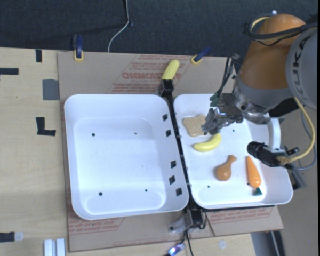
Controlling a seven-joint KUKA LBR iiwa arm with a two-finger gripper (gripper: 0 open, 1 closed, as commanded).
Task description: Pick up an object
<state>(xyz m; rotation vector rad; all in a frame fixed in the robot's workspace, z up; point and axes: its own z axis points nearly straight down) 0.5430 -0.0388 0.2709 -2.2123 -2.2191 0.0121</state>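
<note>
Pincer (212,122), fingers indistinct, low in right bin (274,196) just over banana (208,144) beside tan toast piece (193,126); drumstick (224,169), carrot (253,174) nearer; cardboard-covered bench (117,71) beneath.

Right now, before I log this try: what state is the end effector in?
End effector: over the right bin, just above the banana and beside the tan piece; open or closed cannot be told.
</note>
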